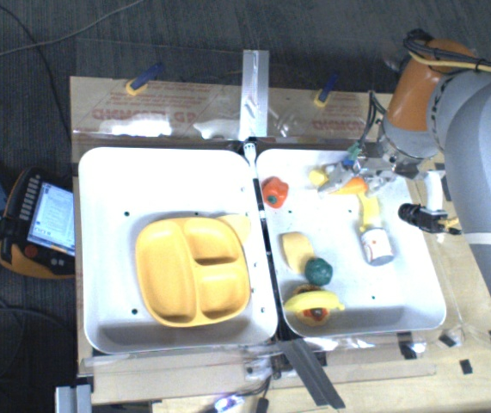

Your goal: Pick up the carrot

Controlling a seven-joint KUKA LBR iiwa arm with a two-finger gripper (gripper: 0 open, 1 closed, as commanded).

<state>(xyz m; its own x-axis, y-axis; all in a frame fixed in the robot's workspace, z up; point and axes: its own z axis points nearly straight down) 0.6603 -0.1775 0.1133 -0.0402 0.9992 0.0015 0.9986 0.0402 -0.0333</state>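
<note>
the claw [354,172] sits low in the far part of the right bin [417,269], right at the carrot [354,186]; i cannot tell its state or whether it holds the carrot. a yellow tray [195,269] lies in the left bin [107,231].

The gripper [354,172] sits over the far part of the right bin [417,304], with the carrot [354,185] right at its fingertips. Left of it lies a tomato [273,190]; nearer the camera lie a can [377,247], a ball [318,271] and a banana [314,300]. Far left, 1 divided tray [195,269] rests in the left bin [107,188].
</note>
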